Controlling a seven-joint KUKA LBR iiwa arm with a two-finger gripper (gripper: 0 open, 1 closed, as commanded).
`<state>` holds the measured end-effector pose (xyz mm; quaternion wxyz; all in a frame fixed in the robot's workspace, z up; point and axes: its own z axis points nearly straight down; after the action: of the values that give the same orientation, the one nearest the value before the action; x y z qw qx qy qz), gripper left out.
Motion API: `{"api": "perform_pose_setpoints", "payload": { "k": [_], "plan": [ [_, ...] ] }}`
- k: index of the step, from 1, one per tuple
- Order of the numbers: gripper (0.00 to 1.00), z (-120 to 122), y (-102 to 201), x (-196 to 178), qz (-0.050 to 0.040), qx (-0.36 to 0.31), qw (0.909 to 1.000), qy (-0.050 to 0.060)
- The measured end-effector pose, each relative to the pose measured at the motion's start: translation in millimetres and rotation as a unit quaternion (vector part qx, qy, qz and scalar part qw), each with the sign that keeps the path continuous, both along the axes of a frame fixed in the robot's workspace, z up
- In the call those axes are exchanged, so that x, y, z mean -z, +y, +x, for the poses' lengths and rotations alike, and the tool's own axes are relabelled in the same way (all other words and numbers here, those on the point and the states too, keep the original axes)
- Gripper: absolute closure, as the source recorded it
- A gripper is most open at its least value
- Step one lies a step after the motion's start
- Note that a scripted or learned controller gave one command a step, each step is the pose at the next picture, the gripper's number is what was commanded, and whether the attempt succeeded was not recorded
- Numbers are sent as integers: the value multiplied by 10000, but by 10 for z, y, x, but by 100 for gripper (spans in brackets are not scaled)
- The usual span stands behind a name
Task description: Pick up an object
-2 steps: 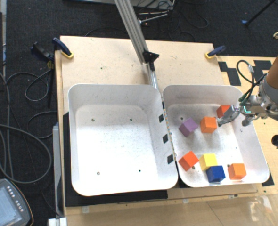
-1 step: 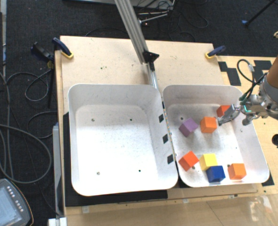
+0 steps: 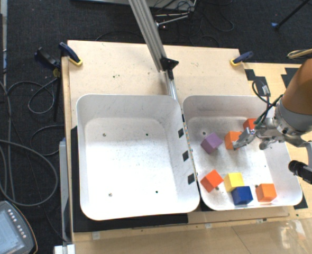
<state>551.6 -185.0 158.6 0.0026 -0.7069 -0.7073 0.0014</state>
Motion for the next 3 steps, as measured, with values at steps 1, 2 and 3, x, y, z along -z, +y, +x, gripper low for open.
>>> {"api": "perform_pose_setpoints", "payload": {
  "k": [1, 2, 3],
  "plan": [
    [0, 37, 48, 451, -2, -2, 10000, -6],
    [0, 36, 54, 644, -7, 3, 10000, -18],
    [100, 44, 49, 530, -12, 4, 10000, -37]
  ]
}}
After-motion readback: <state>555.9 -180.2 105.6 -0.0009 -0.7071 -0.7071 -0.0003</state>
